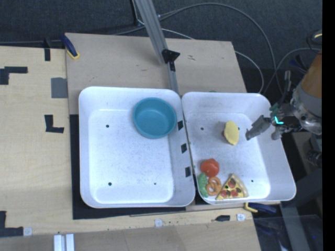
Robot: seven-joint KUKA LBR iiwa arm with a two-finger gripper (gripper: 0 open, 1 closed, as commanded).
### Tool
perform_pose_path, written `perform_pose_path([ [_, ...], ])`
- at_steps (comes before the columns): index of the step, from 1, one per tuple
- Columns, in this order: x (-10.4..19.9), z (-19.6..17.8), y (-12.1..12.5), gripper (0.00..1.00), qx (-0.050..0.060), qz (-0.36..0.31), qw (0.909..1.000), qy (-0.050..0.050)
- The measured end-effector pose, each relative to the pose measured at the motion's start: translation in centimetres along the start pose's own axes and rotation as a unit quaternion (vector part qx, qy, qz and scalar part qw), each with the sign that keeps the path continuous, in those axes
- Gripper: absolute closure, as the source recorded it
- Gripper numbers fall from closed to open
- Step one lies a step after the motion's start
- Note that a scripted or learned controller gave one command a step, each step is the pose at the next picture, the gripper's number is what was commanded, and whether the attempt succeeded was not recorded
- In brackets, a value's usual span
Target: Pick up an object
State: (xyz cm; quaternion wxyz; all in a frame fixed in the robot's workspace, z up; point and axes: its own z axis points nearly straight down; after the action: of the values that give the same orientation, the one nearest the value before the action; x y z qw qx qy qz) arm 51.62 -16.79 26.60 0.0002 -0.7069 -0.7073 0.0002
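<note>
Dark carpet fills the top of the frame behind a pale wooden bench (31, 156), and black cables (225, 14) loop across that carpet toward the right edge. Two shallow white bins sit side by side in the middle of the frame. In the left bin (104, 192), a round blue bowl (154, 117) rests near the upper right corner, close to the shared divider. A grey metal pole (152, 25) slants down from the top centre and ends just above the point where the bins meet.

Inside the right bin (277, 187) lie the small things. A yellow lemon-shaped piece (231, 132), smooth and oval, sits alone in the upper middle of the bin floor. Lower down, toward the bin's lower left corner, a red tomato (210, 167) sits just above a green piece (202, 182) and an orange ring (213, 185), with a pizza slice (232, 188) touching them on the right.

From the right edge of the frame the grey arm (309, 114) reaches in, its orange band (314, 80) visible above. The gripper (261, 125) hovers over the right bin's upper right part, just beside the lemon-shaped piece but apart from it. One dark finger (254, 128) angles down and left toward that piece; nothing is between the fingers, and their spread cannot be told from this angle.
</note>
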Motion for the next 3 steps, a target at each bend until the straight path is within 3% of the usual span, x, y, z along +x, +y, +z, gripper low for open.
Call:
perform_pose_path([
  [1, 0.0, 0.0, 0.0, 0.00, 0.000, 0.000, 1.0000, 0.000],
  [3, -0.4, 10.6, 0.6, 0.00, 0.002, 0.000, 1.0000, 0.000],
])
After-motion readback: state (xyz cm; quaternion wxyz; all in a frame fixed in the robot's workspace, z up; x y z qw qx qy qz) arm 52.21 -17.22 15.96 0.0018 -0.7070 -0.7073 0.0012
